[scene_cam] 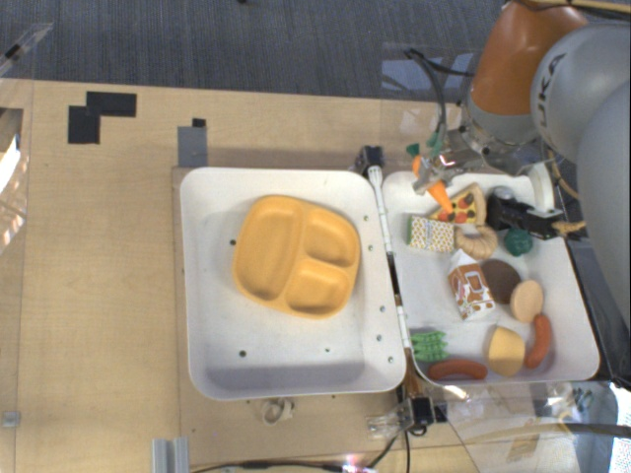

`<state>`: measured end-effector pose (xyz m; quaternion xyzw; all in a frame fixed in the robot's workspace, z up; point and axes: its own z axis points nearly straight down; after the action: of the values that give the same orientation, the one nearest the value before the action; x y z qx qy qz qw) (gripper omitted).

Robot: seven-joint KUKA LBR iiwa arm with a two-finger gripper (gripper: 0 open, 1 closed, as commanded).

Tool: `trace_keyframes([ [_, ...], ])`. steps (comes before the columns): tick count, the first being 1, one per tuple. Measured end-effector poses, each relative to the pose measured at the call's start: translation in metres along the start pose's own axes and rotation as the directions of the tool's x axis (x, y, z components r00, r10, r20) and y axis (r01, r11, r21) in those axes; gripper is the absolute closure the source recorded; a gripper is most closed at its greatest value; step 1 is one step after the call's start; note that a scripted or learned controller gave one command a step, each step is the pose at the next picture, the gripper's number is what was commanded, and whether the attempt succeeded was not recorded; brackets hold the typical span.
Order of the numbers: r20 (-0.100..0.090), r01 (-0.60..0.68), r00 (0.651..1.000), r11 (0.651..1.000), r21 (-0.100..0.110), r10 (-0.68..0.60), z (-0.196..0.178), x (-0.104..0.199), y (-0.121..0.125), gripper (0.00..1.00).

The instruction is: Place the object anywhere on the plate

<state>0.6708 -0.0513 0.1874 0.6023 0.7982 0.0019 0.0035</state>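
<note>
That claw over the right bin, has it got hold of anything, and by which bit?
It cannot be told. The claw hangs above the toy food at the far end of the right bin, and its tips are too cluttered to read.

Grey carpet [197, 28] beyond wooden bench [89, 294]

A yellow plate [296, 255] lies in a white bin [212, 363]; the arm [552, 67] is grey and orange.

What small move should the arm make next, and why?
Probably lower the gripper onto a toy in the right bin. It hangs over that bin's far corner, near the pizza slice, while the yellow plate in the left bin has no toy on it. I cannot tell whether it holds anything.
</note>
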Motion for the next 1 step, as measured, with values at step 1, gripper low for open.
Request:
trace_keyframes([
  [1,-0.007,0.025,1.000,1.000,0.001,-0.025,-0.0007,0.0886,-0.0065,1.00],
])
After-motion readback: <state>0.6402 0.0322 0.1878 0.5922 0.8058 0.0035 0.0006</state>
